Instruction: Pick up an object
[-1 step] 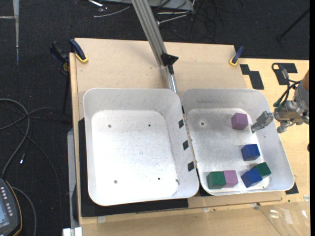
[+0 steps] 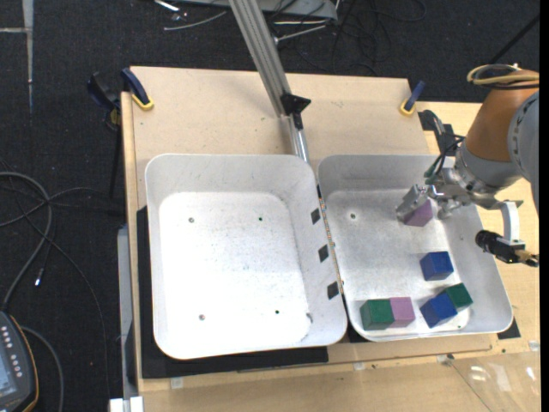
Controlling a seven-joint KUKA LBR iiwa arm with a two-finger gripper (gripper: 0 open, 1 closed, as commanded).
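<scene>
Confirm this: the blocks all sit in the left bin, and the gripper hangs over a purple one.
Wrong bin. The camera view shows the blocks in the right bin: green, pink, and blue ones lie there. The gripper does hang over a purple block.

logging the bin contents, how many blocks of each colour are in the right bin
Blue blocks: 2
Green blocks: 2
Purple blocks: 2, one lying near the front of the bin, one at the tool
Total: 6 blocks, all in the right bin
</scene>
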